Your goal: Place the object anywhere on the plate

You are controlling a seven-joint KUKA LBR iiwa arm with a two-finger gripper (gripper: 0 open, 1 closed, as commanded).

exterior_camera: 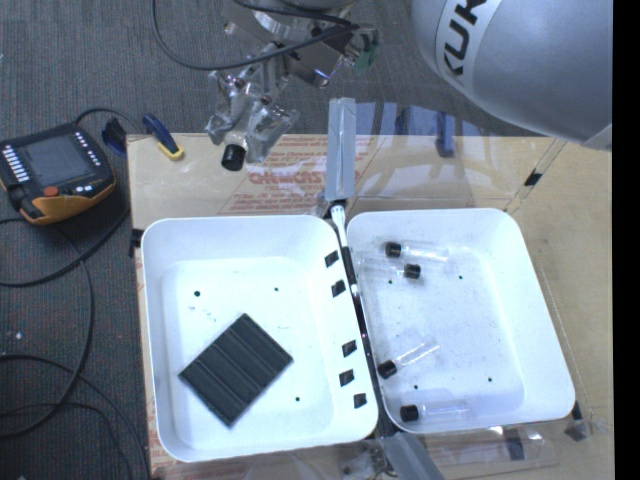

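Note:
A dark ribbed square plate [236, 368] lies flat in the front part of the left bin [160, 268]. My gripper [247, 133] hangs high over the bench behind the left bin's far edge, well away from the plate. A clear vial with a black cap [233, 156] sits between its fingers, cap end poking out at the lower left. The gripper is shut on this vial.
The right bin [520, 268] holds several more clear black-capped vials, two near its back left [410, 252] and two near its front left [432, 408]. A divider with black clips [345, 308] runs between the bins. A teach pendant [55, 168] lies left of the bench.

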